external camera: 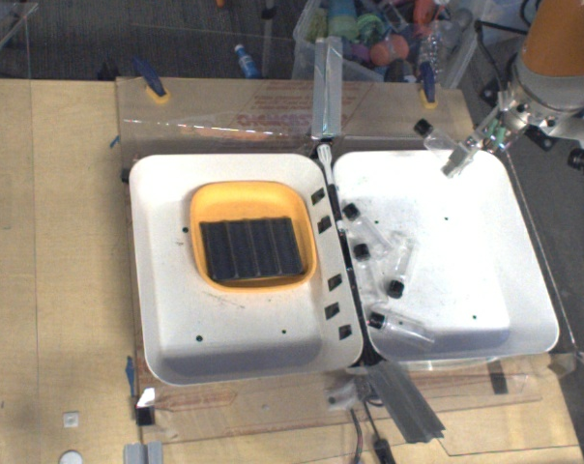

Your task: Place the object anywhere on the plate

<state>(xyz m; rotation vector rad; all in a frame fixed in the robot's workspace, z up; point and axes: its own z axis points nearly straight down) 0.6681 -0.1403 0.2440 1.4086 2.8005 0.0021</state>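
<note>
Two white bins sit side by side on the bench. The left bin (166,346) holds one orange plate (207,201), and on that plate lies one black ridged slab (252,248), flat and roughly centred, its grooves running front to back; it covers most of the plate's floor and rests wholly inside the rim.

The right bin (485,259) holds a loose cluster of clear vials with black caps (389,259), gathered along its left side near the divider. Four caps can be counted there (the clear bodies blur against the white floor, so the count goes by caps).

The single gripper (458,162) hangs over the far edge of the right bin, tilted down and to the left, well apart from the plate. Just beside its tip sits a fifth clear vial (435,141), its black cap pointing away from the arm. Whether the gripper is open, closed or clamped on that vial cannot be told.
</note>
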